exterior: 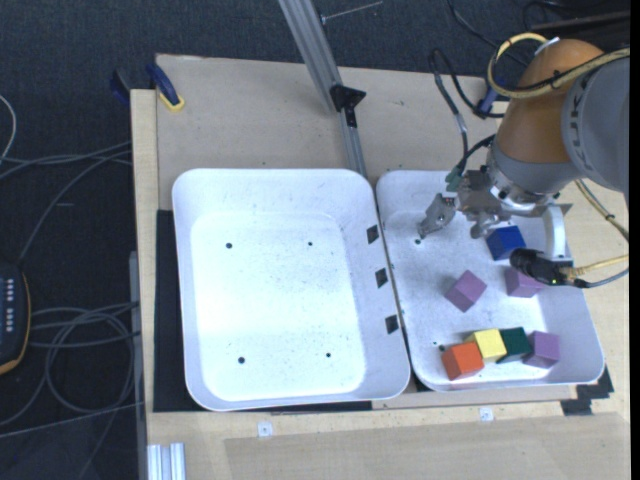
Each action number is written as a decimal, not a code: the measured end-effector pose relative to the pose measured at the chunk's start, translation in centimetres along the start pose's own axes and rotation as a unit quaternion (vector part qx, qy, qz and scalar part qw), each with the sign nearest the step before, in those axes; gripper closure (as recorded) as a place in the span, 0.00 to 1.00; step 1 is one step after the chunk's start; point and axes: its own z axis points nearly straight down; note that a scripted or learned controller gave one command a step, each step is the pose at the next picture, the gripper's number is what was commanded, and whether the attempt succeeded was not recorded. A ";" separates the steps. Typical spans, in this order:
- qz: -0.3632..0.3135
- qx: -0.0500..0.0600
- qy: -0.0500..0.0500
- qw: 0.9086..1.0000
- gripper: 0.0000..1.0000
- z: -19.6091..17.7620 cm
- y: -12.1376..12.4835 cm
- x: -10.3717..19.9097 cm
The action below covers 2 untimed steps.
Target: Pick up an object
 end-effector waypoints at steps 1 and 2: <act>0.000 0.000 0.000 1.000 0.00 5.3 -0.1 0.1; 0.000 -0.005 0.000 1.000 1.00 3.8 0.2 0.1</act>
